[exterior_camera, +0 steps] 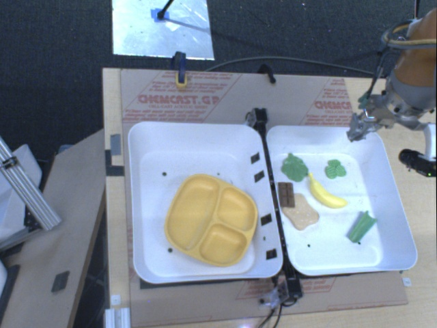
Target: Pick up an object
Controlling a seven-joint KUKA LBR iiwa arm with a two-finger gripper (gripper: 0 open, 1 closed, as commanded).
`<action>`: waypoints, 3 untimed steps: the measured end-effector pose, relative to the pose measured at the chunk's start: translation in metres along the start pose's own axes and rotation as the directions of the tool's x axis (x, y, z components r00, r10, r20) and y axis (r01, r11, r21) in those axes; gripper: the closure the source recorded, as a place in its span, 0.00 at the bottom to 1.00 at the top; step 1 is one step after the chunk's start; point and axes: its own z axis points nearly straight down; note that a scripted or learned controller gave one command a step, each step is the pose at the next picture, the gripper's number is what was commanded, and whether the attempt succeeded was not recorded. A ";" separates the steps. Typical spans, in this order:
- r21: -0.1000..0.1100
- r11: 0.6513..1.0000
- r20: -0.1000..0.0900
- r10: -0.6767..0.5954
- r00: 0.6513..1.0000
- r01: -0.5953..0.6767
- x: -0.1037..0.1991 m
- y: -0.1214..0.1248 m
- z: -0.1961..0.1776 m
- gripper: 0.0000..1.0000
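The gripper (358, 130) hangs over the right bin's (389, 183) far rim; I cannot tell how wide it stands, and nothing shows in it. Dropping there, it would likely clip the rim and miss the banana (326, 193) and the other toys.

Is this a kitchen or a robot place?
Probably a robot lab, not a kitchen. A robot arm reaches over two white bins on a workbench, and the banana and broccoli look like toys.

Gripper (358, 130) above right bin's (392, 183) far rim; banana (326, 193) inside.
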 end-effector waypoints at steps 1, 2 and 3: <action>0.002 1.000 -0.001 -0.002 1.000 0.002 0.000 0.001 -0.028 1.00; 0.006 1.000 -0.002 -0.006 1.000 0.006 0.049 -0.018 -0.038 1.00; 0.005 1.000 -0.003 -0.006 1.000 0.006 0.099 -0.026 -0.044 1.00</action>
